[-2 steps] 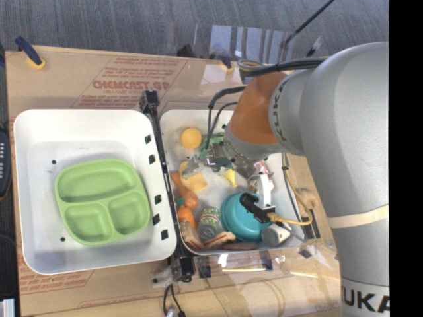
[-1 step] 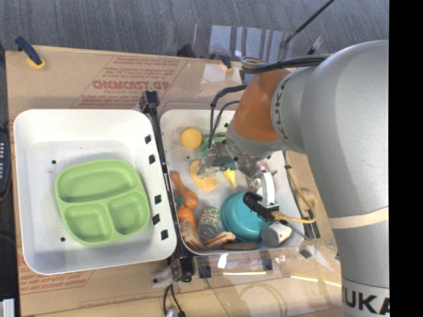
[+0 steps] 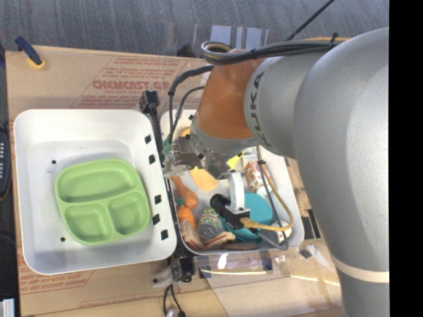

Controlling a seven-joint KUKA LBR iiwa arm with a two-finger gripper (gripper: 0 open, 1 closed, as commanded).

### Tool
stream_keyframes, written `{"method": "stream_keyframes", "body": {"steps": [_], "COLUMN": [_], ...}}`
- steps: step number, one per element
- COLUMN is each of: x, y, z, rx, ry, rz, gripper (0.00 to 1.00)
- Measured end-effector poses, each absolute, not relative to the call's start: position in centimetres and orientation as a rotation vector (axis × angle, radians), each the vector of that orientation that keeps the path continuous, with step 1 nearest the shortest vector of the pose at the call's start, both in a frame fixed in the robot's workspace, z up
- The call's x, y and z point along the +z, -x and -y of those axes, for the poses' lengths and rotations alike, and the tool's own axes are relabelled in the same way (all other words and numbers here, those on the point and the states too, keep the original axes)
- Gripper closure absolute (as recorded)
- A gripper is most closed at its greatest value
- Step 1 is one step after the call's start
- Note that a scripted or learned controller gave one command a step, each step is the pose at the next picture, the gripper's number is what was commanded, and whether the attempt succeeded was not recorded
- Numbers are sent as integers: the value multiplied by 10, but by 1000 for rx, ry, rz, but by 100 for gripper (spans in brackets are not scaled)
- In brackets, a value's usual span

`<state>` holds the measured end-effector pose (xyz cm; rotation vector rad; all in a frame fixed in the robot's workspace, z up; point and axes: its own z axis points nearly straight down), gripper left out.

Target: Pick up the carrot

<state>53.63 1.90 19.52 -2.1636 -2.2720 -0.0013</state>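
The carrot (image 3: 184, 193) is an orange, tapered piece lying along the left wall of the right bin (image 3: 295, 211), among other items. My gripper (image 3: 178, 158) hangs under the grey wrist with the orange band, at the bin's upper left corner. It is just above the carrot's upper end in the view. The wrist hides most of the gripper, and nothing shows between it and the carrot that tells of a hold.
A green divided plate (image 3: 101, 200) lies in the left bin (image 3: 33, 131). In the right bin a yellow wedge (image 3: 204, 179), a blue round thing (image 3: 259, 207), a small can (image 3: 210, 227) and a second orange piece (image 3: 186, 215) crowd the carrot. The arm covers the bin's upper right.
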Motion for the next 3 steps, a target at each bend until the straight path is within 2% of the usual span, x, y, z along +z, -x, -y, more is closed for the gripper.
{"method": "stream_keyframes", "body": {"steps": [1,2,3], "x": [236,243,189], "y": [-554,-475,-474], "z": [-26,-41,-35], "rx": [14,21,24], "ry": [2473,2697,2876], "rz": [1932,1593,1240], "gripper": [100,100,100]}}
